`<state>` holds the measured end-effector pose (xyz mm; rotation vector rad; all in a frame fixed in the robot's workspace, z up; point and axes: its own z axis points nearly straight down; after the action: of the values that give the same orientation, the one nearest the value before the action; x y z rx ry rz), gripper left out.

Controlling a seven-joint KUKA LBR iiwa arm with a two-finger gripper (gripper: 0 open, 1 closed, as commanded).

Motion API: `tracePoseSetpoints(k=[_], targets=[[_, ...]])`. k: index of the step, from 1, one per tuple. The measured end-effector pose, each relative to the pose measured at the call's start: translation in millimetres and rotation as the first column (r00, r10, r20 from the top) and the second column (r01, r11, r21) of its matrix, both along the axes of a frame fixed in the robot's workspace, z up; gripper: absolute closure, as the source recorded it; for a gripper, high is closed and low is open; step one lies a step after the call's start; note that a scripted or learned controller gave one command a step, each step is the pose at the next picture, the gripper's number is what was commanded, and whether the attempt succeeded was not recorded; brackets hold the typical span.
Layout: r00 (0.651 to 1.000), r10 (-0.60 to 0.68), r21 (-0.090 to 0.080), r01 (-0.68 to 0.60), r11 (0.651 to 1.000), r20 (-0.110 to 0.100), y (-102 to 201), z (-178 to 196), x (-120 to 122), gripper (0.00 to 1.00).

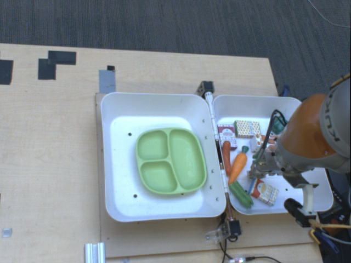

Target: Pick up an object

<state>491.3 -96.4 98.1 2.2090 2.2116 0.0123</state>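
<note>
The right bin (285, 102) holds several small items. An orange carrot (237, 166) lies near its left wall, with a green vegetable (240, 194) below it. A patterned box (248, 128) and a red-and-white packet (226, 133) sit near the top. Another packet (267, 193) lies near the bottom. My gripper (258, 170) reaches down into this bin just right of the carrot and above the lower packet. The wrist hides its tip. Whether it touches anything, I cannot tell.
The left bin (118, 147) holds a light green divided plate (170, 160). The arm's orange band (307, 130) covers the right bin's right half. Black clamps (206, 86) sit where the bins meet. Cables (329, 223) trail at the lower right.
</note>
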Motion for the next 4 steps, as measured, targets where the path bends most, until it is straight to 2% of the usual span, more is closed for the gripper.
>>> tracePoseSetpoints(k=[1,2,3,4], targets=[[1.0,0.0,0.0,0.0,1.0,0.0,0.0,0.0,-0.1,0.0],[1.0,0.002,0.0,-0.002,1.0,0.004,0.6,10.5,1.4,1.0],[1.0,0.002,0.0,-0.002,1.0,0.003,0.6,10.4,1.3,0.0],[1.0,0.004,0.0,-0.004,1.0,0.007,1.3,20.9,2.9,1.0]])
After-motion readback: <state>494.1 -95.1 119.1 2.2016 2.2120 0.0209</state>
